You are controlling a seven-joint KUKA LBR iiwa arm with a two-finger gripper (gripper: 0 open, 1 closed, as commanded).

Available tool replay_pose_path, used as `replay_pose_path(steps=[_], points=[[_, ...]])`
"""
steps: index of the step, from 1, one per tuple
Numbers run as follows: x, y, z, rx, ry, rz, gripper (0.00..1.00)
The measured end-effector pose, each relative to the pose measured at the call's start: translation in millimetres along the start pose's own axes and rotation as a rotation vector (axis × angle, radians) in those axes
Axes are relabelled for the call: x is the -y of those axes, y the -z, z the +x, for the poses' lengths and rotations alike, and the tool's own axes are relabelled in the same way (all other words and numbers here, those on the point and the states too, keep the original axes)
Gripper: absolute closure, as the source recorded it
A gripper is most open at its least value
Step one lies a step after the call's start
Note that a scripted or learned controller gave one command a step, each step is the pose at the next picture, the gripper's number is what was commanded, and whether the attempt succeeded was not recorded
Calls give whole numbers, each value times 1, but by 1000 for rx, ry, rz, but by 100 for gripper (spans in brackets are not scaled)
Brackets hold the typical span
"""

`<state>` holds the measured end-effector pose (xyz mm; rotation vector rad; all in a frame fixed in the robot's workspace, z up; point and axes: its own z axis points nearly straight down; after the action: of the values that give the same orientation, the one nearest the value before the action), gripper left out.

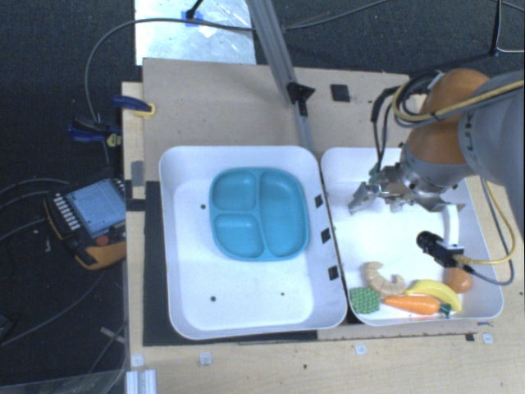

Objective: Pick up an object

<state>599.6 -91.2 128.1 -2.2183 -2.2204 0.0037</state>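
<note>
In the right bin (353,245), my gripper (379,203) hangs over the upper left part with its two grey fingers spread apart, open, and nothing between them. The objects lie in a cluster along the bin's near edge, below the gripper: a beige curved piece (384,279), a green piece (366,300), an orange carrot (410,305), a yellow banana (435,290) and a brown rounded piece (460,281). A bare stretch of white floor separates the gripper from them.
A blue divided plate (258,213) lies in the left bin (189,245). A black connector on a yellow cable (435,249) hangs over the right bin just above the cluster. A grey pole (275,43) slants across the back of the bench.
</note>
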Motion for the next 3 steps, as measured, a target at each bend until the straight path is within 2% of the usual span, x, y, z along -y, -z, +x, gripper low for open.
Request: replay_pose_path(steps=[1, 2, 3], points=[[-2, -43, 0, 1, 0, -8, 0], [-4, -30, 0, 2, 1, -14, 100], [-2, 15, 4, 1, 3, -10, 100]])
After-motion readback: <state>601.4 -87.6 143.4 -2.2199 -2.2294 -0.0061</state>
